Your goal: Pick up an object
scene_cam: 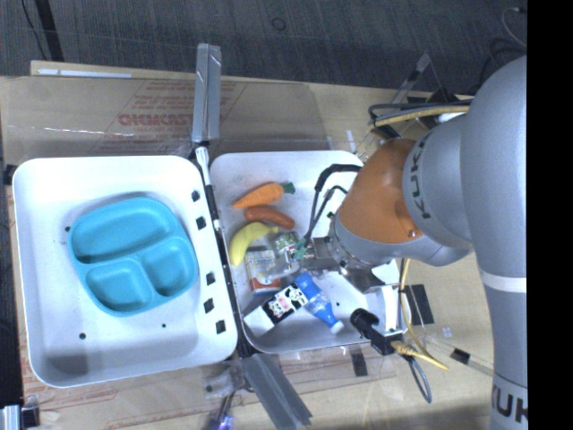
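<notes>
Banana lies in right bin, just left of arm.

Even bright overhead light — soft shadows, slight blur.

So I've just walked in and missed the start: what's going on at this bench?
A grey KUKA arm with an orange band reaches from the right into the right white bin. Its wrist hangs over a heap there: an orange carrot, a yellow banana, a blue bottle and a black-and-white carton. The left white bin holds a blue divided tray.
</notes>
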Action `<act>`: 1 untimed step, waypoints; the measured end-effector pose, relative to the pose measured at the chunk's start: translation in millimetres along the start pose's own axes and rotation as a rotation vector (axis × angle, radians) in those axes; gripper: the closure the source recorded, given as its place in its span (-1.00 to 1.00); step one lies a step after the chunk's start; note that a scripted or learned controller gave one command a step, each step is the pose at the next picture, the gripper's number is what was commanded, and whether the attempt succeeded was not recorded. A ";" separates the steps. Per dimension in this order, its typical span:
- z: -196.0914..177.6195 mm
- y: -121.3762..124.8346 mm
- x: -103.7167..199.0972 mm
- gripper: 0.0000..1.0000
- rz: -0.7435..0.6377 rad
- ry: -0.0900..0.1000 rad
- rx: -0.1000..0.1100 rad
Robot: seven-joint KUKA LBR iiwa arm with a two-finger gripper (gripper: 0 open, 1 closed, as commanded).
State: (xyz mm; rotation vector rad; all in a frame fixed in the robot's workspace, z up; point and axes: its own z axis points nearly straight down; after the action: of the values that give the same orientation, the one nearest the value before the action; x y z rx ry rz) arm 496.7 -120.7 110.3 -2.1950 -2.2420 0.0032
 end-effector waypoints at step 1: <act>10.8 -9.0 -39.8 -1.00 -0.002 0.005 -0.014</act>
State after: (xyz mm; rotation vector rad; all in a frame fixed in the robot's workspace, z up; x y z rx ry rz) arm 488.5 -160.7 99.5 -2.1965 -2.2489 -0.0180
